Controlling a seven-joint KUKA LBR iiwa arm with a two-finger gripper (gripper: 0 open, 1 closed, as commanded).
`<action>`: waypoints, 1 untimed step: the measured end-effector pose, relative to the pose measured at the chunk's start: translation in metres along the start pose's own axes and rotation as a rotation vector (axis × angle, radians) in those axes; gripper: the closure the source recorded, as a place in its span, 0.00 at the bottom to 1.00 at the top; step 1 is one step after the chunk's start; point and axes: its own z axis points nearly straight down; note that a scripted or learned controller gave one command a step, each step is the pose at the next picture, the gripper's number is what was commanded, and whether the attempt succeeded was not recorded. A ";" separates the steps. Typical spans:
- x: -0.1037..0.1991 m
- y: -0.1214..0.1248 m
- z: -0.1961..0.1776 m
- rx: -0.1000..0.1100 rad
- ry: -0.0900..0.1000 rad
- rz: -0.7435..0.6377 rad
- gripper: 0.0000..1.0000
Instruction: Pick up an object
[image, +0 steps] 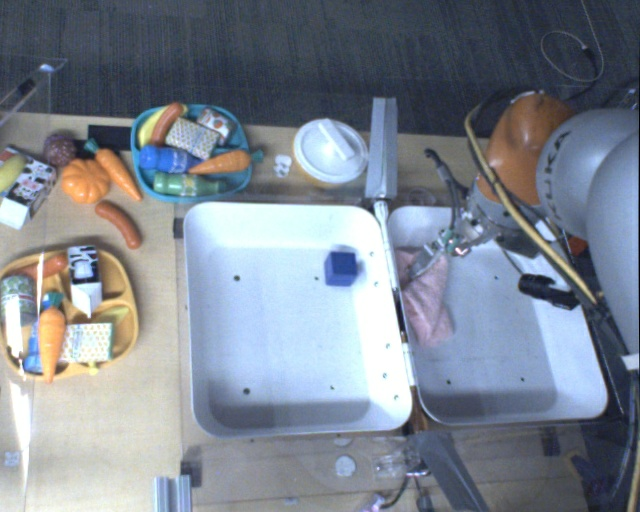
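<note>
The fingers of the gripper (447, 243) are too small and cluttered with cabling for us to tell whether they stand apart or together, and we see nothing between them. The arm (597, 165) reaches in from the right and carries the gripper low over the upper left corner of the right bin (520, 395), just above the top edge of a crumpled pink cloth (428, 300) that lies against that bin's left wall. A blue block (341, 267) sits alone in the left bin (270, 370), near its upper right, well apart from the gripper. We judge the step in hand to be the approach to a grasp, with the cloth the likelier target, and the lift not yet made. The next move calls for a short descent onto the cloth's bunched upper fold, a firm closing on enough fabric, and a straight lift clear of the wall; soft cloth may slip out.
</note>
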 end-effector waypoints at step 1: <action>0.008 -0.045 -0.001 -0.004 -0.001 -0.127 0.00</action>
